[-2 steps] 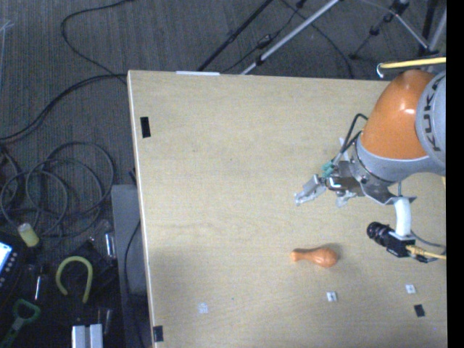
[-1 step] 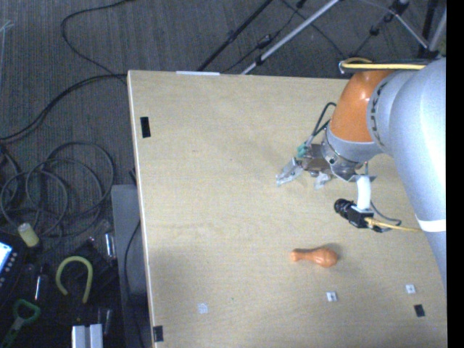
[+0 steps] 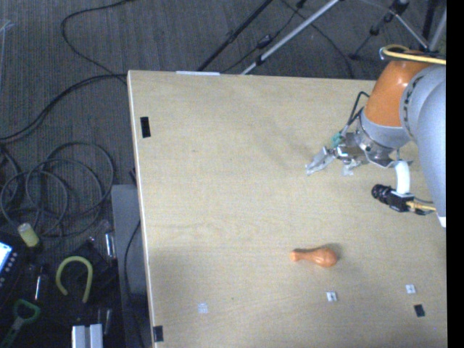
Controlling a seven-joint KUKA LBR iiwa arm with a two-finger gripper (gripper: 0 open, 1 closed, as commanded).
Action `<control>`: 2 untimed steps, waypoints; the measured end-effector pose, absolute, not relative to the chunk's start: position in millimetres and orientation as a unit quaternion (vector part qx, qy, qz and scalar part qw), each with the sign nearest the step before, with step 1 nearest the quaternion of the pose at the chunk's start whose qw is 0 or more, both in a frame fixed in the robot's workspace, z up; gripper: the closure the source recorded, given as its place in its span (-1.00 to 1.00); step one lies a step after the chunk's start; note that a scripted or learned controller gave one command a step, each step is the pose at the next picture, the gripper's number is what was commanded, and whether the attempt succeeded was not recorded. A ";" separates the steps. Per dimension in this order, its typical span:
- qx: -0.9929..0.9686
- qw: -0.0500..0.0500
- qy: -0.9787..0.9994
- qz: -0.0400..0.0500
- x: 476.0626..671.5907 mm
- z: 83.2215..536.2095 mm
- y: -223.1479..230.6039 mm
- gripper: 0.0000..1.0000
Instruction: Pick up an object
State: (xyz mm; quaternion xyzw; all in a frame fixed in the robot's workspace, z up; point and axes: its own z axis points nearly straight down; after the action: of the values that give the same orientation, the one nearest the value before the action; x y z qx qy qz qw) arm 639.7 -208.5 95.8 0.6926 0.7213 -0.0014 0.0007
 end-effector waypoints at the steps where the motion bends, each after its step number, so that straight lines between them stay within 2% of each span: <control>1: 0.623 0.001 0.782 -0.001 668.7 84.4 -200.1 -1.00; 2: 0.482 0.002 0.876 -0.001 669.1 104.0 -223.2 -1.00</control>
State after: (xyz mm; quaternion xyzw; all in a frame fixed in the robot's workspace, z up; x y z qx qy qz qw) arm 669.1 -223.2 104.0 0.4821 0.8761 -0.0009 0.0020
